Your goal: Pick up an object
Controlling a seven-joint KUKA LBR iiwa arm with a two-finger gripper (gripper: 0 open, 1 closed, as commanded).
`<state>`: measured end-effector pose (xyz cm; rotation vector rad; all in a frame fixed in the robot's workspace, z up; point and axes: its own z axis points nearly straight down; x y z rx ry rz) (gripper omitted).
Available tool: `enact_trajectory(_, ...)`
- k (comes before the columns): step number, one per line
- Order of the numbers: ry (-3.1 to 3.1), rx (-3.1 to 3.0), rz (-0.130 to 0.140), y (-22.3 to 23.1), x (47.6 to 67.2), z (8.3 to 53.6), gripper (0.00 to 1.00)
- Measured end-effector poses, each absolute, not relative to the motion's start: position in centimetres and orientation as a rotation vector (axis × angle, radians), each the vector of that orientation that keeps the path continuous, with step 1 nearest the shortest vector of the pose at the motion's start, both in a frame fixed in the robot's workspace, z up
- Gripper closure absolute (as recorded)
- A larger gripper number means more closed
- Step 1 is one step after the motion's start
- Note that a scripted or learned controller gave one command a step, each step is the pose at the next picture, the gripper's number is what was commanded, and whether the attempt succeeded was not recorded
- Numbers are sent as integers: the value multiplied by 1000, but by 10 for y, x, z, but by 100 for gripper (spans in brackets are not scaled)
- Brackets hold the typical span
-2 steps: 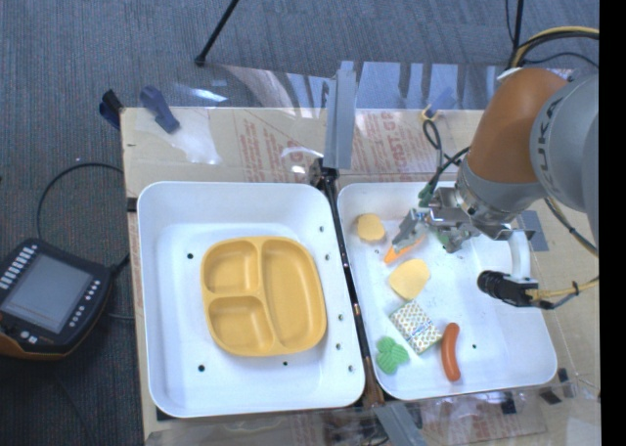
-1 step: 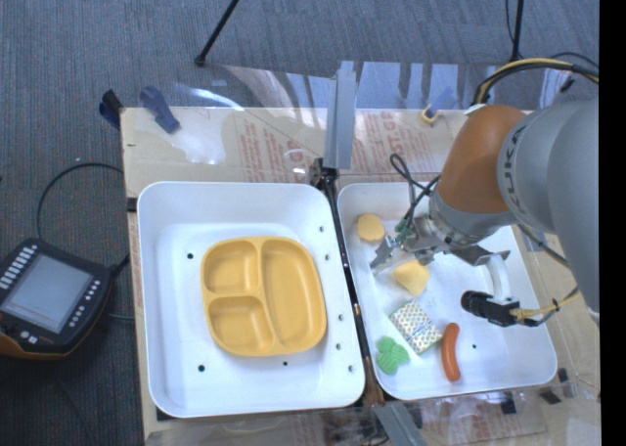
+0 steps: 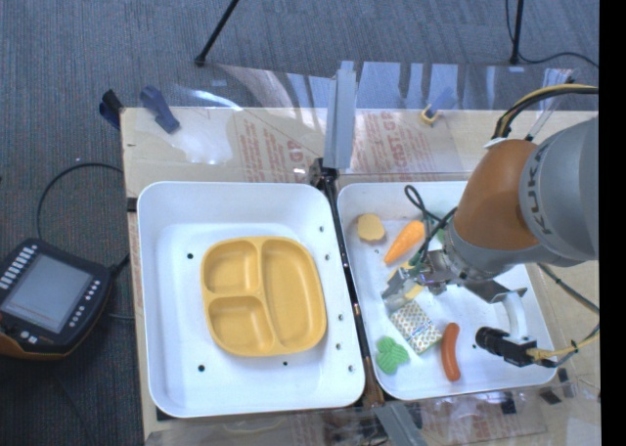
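My gripper [image 3: 403, 286] hangs low over the middle of the right bin [image 3: 509, 376], at the end of the grey arm with its orange band. Just below it lies a checkered packet [image 3: 415, 326]. An orange carrot [image 3: 404, 242] lies just above it, with a tan round slice [image 3: 370, 228] to the carrot's left. A green broccoli piece [image 3: 391, 354] sits near the bin's front left corner, and a red sausage [image 3: 450, 351] lies to its right. I see nothing held in the gripper.
The left bin [image 3: 166, 239] holds a yellow divided plate [image 3: 263, 295]. A raised rim separates the two bins. A teach pendant [image 3: 49, 294] lies on the floor to the left of the bench.
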<state>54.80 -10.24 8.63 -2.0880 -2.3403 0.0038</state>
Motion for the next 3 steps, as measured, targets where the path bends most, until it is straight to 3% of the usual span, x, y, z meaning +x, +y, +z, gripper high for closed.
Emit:
enact_trajectory(1, -2292, -2145, 1, -119, 644, 87, 0)
enact_trajectory(2, -2441, -1968, 4, -119, 526, 86, 0)
enact_trajectory(3, -2381, -2038, 4, -113, 474, 86, 0)
